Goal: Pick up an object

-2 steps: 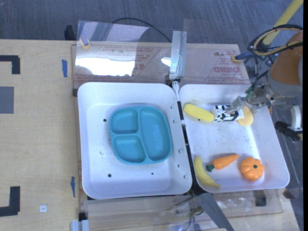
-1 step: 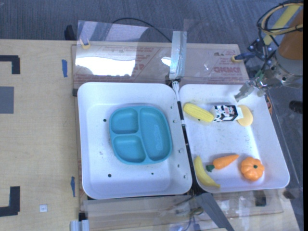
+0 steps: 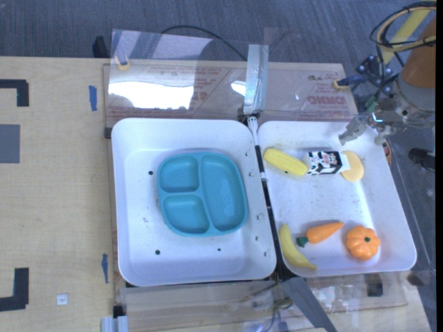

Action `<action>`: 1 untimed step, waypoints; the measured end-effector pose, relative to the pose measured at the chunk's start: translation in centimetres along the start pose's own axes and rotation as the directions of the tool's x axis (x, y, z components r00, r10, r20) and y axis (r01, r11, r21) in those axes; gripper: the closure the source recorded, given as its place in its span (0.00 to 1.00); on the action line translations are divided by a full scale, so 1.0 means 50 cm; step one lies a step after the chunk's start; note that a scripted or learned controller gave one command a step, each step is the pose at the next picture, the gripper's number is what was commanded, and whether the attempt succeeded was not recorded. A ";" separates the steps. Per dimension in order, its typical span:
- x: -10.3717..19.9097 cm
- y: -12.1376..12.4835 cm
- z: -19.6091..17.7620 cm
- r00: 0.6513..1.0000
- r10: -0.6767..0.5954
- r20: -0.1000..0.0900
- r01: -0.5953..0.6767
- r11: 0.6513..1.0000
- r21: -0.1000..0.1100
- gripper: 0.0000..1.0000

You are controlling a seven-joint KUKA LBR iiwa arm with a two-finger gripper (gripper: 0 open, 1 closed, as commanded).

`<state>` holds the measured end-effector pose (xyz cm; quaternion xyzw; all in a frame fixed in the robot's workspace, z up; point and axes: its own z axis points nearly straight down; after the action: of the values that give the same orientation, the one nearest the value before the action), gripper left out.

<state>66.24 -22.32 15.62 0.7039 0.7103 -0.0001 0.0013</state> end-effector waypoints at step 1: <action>0.002 -0.054 0.018 0.992 -0.130 -0.005 0.130 0.992 0.007 0.00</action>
<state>63.54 -22.23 14.72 0.6562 0.7545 -0.0011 -0.0028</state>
